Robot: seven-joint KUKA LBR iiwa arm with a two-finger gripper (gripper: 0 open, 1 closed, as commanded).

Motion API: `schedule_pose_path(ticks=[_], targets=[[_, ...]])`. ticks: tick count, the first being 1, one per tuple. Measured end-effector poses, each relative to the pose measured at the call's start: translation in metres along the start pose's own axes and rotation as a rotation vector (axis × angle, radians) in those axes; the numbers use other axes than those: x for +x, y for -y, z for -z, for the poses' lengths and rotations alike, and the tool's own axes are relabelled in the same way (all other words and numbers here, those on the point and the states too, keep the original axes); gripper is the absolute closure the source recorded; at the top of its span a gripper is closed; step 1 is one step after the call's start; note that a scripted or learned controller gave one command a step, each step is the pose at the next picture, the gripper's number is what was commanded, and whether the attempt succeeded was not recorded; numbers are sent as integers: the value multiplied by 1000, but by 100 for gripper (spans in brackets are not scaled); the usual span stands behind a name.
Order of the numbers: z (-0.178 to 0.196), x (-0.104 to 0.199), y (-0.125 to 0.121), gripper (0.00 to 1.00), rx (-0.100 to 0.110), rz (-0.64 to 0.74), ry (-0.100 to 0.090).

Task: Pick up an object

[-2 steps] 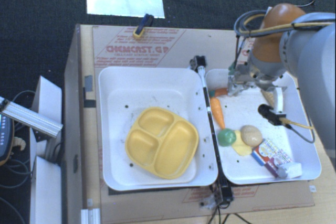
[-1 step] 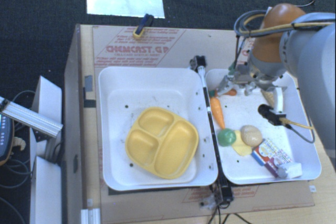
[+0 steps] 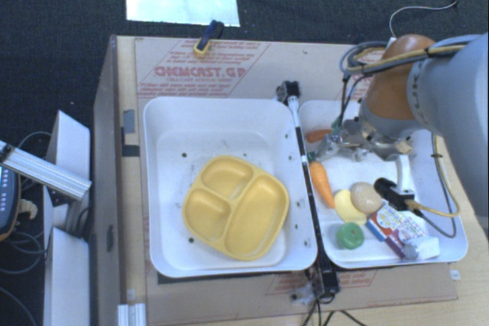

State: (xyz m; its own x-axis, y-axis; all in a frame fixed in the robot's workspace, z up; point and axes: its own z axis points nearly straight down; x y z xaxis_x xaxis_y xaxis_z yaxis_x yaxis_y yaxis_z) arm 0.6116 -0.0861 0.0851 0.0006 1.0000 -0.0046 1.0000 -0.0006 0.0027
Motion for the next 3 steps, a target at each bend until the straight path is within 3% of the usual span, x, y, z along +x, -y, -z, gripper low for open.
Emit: schedule_pose_path(ticks=[1, 2, 3], targets=[[0, 0, -50, 0, -1, 5, -4], [-1, -4, -28, 0, 1, 2, -4], [-1, -26, 14, 0, 2, 2, -4]])
